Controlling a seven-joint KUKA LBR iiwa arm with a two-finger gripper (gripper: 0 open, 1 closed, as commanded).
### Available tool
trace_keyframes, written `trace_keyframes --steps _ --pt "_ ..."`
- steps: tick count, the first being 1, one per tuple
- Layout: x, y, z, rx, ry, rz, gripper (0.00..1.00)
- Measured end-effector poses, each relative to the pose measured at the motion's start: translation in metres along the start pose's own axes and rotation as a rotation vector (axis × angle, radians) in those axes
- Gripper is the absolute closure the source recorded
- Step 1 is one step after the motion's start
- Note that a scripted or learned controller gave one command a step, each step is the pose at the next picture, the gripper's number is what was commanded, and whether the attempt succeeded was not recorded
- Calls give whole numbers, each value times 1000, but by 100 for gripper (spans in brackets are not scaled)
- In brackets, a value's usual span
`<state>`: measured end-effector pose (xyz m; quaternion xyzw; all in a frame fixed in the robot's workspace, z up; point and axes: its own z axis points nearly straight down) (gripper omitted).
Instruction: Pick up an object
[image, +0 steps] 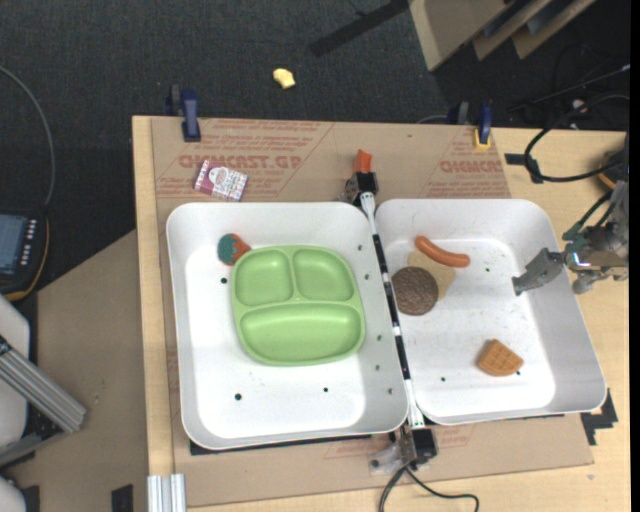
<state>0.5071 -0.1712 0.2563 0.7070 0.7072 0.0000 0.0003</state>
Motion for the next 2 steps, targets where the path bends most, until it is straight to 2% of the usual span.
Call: trace_keyframes --steps 1,2 --pt "25 -30 55 7 4 1 0" --pt "8 -30 149 9 3 3 0"
